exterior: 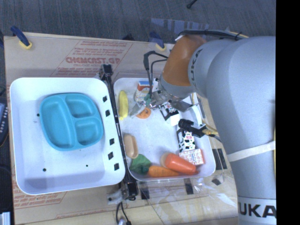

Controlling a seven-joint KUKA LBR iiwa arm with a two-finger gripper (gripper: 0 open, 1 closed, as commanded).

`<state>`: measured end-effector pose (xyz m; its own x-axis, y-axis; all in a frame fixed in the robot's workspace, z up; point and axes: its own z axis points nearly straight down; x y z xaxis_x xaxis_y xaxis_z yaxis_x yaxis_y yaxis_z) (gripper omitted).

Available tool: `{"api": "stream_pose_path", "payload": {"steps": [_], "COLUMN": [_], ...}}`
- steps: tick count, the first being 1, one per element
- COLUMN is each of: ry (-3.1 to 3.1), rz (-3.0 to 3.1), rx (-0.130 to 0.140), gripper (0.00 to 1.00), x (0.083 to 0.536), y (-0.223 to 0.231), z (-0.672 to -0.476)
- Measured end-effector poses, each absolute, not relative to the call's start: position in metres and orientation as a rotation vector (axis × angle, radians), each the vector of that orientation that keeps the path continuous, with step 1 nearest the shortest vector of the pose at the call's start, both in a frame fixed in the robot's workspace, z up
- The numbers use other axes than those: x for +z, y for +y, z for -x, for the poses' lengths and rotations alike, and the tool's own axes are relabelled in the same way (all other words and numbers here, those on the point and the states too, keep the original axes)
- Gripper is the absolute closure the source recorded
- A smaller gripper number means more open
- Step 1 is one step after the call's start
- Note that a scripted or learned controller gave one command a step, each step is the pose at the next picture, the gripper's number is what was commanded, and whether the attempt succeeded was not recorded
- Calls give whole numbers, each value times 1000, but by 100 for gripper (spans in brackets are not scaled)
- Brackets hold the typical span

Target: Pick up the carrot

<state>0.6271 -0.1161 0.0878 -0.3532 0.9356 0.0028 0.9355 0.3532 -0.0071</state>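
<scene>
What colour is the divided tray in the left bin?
Light blue; the divided tray shows plainly in the camera view, lying in the left bin.

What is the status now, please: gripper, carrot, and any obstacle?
Gripper low at far end of right bin, fingers unclear. Carrot lying at near edge, not picked. Green leafy piece and red-orange toy crowd it.

Dark grey carpet (93, 6) lies beyond a brown cardboard-covered bench (56, 55)

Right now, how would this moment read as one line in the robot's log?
task: pick up carrot | gripper: far end of right bin | carrot: near end, untouched | status: not grasped
</scene>
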Motion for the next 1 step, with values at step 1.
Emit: {"api": "stream_pose_path", "payload": {"steps": [1], "ry": [-2581], "rz": [1803], "rx": [-12], "gripper": [0], "x": [197], "y": [-25], "z": [-660]}}
